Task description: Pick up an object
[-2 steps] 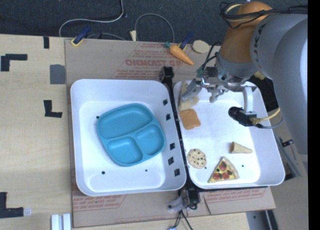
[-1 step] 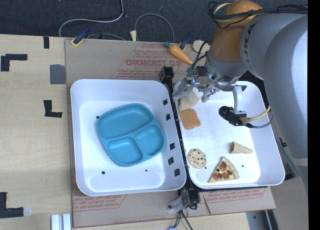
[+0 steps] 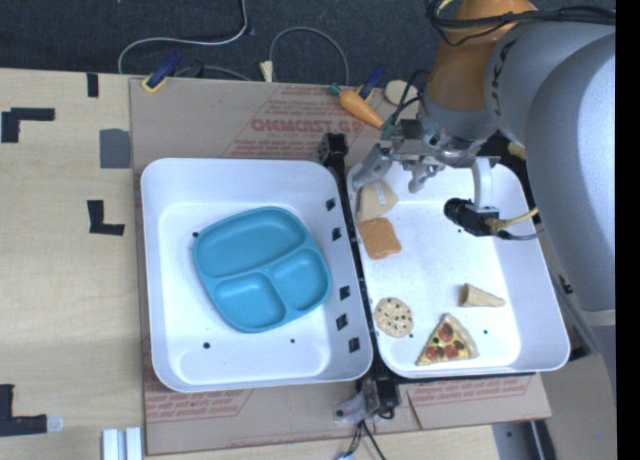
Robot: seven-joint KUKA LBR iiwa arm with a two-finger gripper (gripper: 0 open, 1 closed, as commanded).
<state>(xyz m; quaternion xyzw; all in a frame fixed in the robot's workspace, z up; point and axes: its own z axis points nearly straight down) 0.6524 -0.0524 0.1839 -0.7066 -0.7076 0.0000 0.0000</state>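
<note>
The cardboard sheet (image 3: 290, 118) under the two bins carries red printing. Just beyond the far rim of the left bin (image 3: 150, 248) the word "CHICKASAW" can be read, though faintly. Smaller red lines around it, and more red print at the sheet's near edge, are too small to read.

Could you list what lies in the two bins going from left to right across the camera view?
Blue divided plate → toast slice → cookie → pizza slice → small pale wedge.
</note>
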